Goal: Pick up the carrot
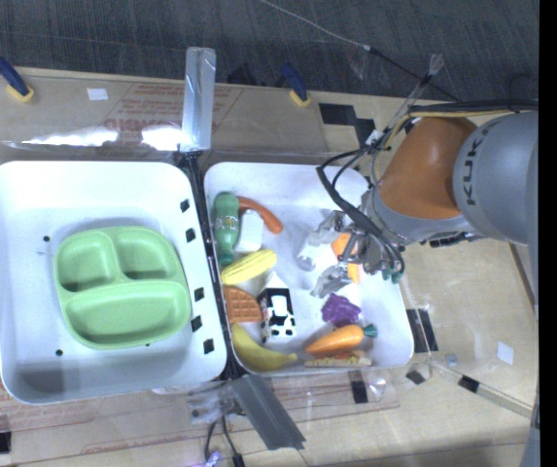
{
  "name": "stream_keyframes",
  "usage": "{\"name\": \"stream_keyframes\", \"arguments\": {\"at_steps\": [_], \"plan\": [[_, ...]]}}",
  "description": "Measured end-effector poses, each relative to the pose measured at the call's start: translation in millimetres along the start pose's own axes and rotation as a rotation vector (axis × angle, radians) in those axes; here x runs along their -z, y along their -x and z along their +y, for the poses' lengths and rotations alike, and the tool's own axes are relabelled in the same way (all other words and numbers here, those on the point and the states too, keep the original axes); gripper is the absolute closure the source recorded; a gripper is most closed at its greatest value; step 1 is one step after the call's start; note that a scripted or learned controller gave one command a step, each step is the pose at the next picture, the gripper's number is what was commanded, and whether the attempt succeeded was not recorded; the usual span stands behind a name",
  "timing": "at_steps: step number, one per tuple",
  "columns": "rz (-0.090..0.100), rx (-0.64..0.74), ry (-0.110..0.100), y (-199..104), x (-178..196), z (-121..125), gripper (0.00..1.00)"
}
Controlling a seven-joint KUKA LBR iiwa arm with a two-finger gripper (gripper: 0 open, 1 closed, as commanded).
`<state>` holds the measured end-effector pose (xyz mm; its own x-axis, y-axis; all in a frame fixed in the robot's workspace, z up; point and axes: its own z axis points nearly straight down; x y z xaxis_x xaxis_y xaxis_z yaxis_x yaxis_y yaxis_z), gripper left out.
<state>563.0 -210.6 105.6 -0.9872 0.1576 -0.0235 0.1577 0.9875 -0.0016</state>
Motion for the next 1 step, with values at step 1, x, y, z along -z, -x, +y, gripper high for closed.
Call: {"name": "stream_keyframes", "arguments": {"at_steps": [1], "plan": [[-0.024, 0.008, -0.004, 6.9, 15.1, 1.6, 1.00]]}}
